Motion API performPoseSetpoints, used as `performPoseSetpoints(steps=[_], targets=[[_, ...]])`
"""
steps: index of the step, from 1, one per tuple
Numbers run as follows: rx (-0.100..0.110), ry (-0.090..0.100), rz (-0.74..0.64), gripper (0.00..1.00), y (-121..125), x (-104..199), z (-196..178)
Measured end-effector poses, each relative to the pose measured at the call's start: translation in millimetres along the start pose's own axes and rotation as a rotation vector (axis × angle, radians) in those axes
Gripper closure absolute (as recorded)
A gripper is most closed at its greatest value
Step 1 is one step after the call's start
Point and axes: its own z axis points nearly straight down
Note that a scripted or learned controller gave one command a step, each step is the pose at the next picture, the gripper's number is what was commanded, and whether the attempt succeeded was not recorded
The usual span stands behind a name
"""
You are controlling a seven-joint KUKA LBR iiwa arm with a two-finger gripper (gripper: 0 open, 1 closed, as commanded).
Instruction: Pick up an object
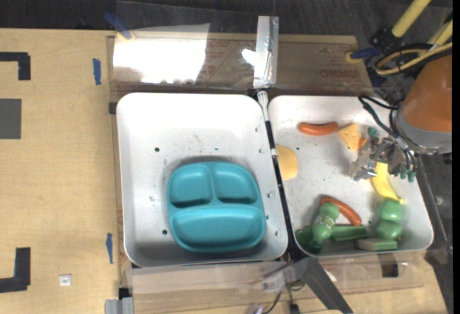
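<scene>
Left bin (pixel 136 162): occupied by a teal divided tray (pixel 214 206), lying flat toward the near wall, well apart from the claw and not a likely target. Right bin (pixel 316 105): at its left wall, a pale yellow disc-like piece (pixel 286 163); toward the far wall, an orange sausage-shaped toy (pixel 318 128), long axis running left to right; just right of it, a yellow wedge (pixel 350 137). Near the front wall, a green dumbbell-shaped toy (pixel 357 227), long axis also left to right, with a curved orange piece (pixel 343 210) touching its left head. Right of centre, the claw (pixel 374 159), hanging low over the bin floor beneath the orange wrist band (pixel 433 98). State of the claw: cannot tell, the tip being small and cluttered with cabling. Nothing visibly held. Nearest candidate: a yellow banana (pixel 387 183), just beside the claw on its near-right side, long axis running roughly from far to near with a slight tilt rightward, lower end close to the right head of the green toy. Governing relation, as judged: target lying just nearward and slightly rightward of the claw, so a short shift that way, jaws set across the banana's long axis. Risk: contact with the green toy at the banana's lower end. Yellow wedge just to the claw's far-left, a second option.
</scene>
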Motion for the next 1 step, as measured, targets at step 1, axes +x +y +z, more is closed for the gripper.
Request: performPoseSetpoints(steps=[1], targets=[[0.001, 0.014, 0.184, 1.00, 57.3, -9.0, -90.7]])
